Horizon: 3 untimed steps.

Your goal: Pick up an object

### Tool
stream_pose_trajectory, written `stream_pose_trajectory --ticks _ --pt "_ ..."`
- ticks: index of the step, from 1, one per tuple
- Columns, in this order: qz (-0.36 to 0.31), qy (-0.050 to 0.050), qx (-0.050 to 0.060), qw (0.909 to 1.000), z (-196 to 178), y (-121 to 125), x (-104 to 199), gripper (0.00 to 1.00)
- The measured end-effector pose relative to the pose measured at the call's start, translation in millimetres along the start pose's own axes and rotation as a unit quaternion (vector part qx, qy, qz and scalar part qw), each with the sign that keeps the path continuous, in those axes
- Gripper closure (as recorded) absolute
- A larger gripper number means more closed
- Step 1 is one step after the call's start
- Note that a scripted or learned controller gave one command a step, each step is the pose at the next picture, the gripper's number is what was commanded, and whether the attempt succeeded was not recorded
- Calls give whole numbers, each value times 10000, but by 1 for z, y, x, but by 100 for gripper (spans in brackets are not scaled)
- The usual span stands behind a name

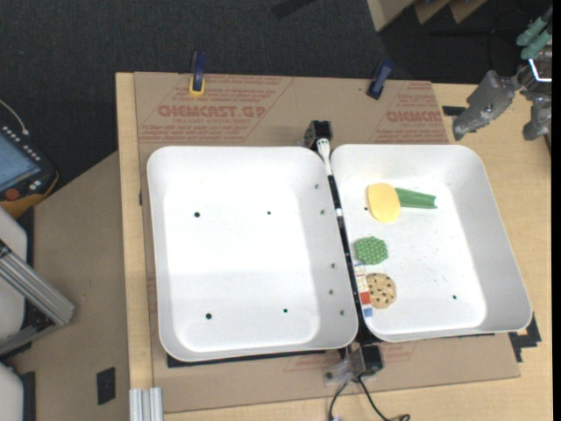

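The right bin (pixel 491 235) holds three small objects near its left side. A yellow rounded piece (pixel 383 202) lies beside a green strip (pixel 415 199). Below them sit a green bumpy disc (pixel 371 251) and a tan cookie with dark chips (pixel 379 289). My gripper (pixel 500 128) hangs at the upper right, above the bench just beyond the right bin's far right corner. Its two grey fingers (pixel 478 108) are spread apart with nothing between them. It is well away from all the objects.
The left bin (pixel 175 261) lies next to the right one, their rims joined by a clipped divider (pixel 337 226). Both rest on a cardboard sheet (pixel 219 103) held by clamps at the far edge. Cardboard boxes stand at the top right.
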State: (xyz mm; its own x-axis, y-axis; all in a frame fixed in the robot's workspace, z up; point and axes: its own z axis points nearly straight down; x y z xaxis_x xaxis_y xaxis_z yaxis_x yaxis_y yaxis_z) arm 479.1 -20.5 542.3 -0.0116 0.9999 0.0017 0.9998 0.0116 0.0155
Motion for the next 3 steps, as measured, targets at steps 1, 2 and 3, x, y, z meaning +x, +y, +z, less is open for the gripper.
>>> stream_pose_trajectory --ticks 1,2,3 --pt "17 -5 56 10000 9 47 75 0" --pt "42 -19 156 9999 250 83 134 0" --pt "76 -1 17 10000 130 46 99 0"
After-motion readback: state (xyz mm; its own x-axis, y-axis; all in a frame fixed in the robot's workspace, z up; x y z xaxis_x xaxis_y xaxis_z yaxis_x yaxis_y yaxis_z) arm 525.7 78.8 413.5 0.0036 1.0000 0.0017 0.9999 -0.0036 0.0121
